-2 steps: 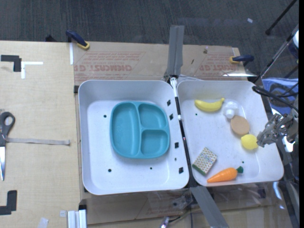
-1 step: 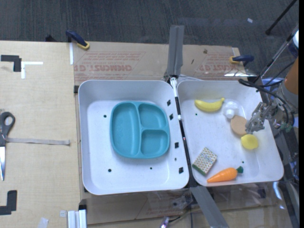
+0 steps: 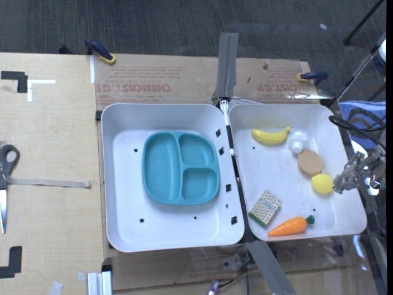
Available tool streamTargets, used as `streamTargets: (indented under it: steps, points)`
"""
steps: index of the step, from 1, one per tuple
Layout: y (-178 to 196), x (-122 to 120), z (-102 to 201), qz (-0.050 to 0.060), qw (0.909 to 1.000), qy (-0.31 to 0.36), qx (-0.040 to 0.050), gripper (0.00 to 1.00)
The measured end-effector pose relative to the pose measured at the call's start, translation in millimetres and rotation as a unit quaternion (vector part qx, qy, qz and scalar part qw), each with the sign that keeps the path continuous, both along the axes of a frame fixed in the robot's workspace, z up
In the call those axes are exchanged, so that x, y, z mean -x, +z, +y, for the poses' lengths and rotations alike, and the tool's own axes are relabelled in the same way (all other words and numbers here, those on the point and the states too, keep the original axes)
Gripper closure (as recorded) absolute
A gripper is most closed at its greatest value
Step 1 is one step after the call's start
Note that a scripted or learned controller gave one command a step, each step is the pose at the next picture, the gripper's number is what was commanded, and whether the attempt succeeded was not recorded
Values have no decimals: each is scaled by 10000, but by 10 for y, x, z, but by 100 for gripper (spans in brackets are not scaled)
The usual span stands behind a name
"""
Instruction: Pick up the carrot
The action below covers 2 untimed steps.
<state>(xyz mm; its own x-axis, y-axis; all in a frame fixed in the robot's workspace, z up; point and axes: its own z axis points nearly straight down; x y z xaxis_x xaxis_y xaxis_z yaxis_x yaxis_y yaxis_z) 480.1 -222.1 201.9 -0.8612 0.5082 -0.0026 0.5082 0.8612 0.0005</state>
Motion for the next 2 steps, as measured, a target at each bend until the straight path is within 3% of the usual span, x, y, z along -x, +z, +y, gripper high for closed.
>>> streamTargets:
  steps: [1,2]
  points:
    - [-286,-1032,11,-10,10000,35,0,100]
    - [-414,-564,10,3,9956,-935,-3,100]
